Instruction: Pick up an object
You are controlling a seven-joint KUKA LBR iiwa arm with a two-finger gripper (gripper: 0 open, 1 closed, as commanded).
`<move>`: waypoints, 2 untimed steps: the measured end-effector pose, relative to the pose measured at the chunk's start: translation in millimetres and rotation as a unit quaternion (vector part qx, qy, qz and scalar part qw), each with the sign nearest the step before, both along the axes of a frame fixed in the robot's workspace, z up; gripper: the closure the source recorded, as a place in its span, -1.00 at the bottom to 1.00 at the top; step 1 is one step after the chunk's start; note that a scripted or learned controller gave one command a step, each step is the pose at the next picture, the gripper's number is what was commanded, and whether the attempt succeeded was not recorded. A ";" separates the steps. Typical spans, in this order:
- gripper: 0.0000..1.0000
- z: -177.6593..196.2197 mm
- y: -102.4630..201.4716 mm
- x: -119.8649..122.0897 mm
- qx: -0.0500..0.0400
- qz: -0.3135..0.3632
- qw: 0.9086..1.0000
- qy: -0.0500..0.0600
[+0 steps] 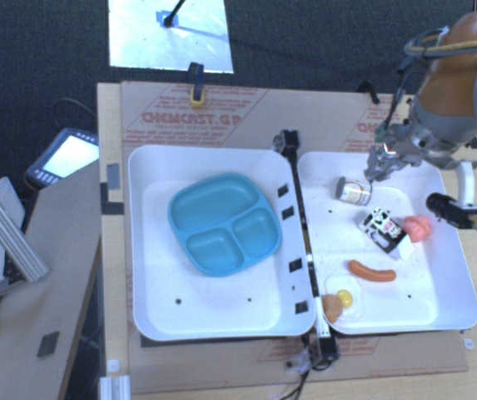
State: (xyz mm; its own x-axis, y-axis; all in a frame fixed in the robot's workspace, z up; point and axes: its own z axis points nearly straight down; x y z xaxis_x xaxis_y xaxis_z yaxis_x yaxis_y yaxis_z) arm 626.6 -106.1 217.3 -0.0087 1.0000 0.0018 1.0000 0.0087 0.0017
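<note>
Two shallow white bins sit side by side on a cardboard-covered bench, the left bin point(151, 248) holding a blue three-compartment plate point(224, 222) near its middle. The right bin point(451, 302) carries the loose objects: a small can point(354, 192) lying on its side near the bin's far edge, a black-and-white cow toy point(383, 227) toward the right edge with a pink piece point(419, 227) touching it on its right, a toy sausage point(372, 271) closer to the near edge, and a toy fried egg point(343, 296) by the near left corner, beside a small orange-brown item point(332, 307) against the divider. The grey arm with its orange band point(469, 33) reaches over the far right corner of this bin, its gripper point(379, 167) hanging just above and to the right of the can; whether its fingers are spread or closed cannot be told from this angle. Nothing is visibly held between them.
</note>
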 end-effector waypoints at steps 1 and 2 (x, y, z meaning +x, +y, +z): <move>1.00 -8.5 53.9 1.8 0.000 0.000 1.000 0.000; 1.00 -7.4 110.3 -8.3 0.000 0.001 1.000 0.001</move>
State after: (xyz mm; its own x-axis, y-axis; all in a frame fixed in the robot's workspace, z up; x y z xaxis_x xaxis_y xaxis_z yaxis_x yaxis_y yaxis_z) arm 618.3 4.2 209.9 -0.0101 0.9999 0.0027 0.9999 0.0101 0.0006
